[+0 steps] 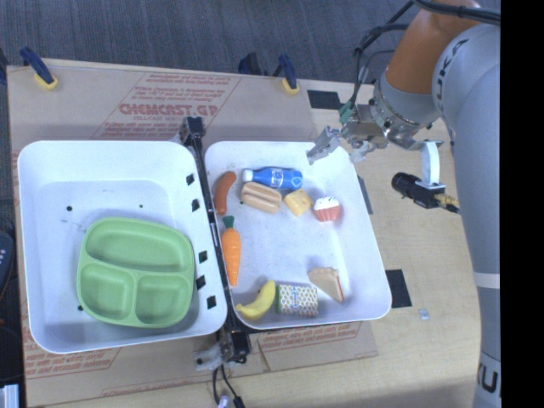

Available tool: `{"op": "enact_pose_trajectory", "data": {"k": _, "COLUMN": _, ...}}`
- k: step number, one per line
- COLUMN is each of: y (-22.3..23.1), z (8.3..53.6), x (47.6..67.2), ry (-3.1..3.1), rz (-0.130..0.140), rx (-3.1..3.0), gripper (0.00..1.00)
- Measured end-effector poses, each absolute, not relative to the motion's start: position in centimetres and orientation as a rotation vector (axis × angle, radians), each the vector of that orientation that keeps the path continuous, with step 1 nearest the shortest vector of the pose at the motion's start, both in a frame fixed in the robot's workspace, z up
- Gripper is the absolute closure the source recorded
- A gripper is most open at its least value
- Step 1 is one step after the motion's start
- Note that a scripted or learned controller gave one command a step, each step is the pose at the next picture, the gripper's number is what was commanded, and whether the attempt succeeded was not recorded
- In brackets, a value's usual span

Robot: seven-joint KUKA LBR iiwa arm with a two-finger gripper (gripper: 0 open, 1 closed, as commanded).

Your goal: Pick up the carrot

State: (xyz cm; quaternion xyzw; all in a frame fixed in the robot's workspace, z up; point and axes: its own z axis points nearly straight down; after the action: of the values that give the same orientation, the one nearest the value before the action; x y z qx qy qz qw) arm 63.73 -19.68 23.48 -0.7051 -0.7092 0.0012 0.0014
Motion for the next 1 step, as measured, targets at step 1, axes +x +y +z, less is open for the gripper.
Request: {"op": "enact_pose_trajectory", "data": {"k": 1, "y": -11.62, "z": 14.75, "x": 59.17, "ry": -2.476, "rz": 0.003, "rx": -1.925, "gripper": 0.00}}
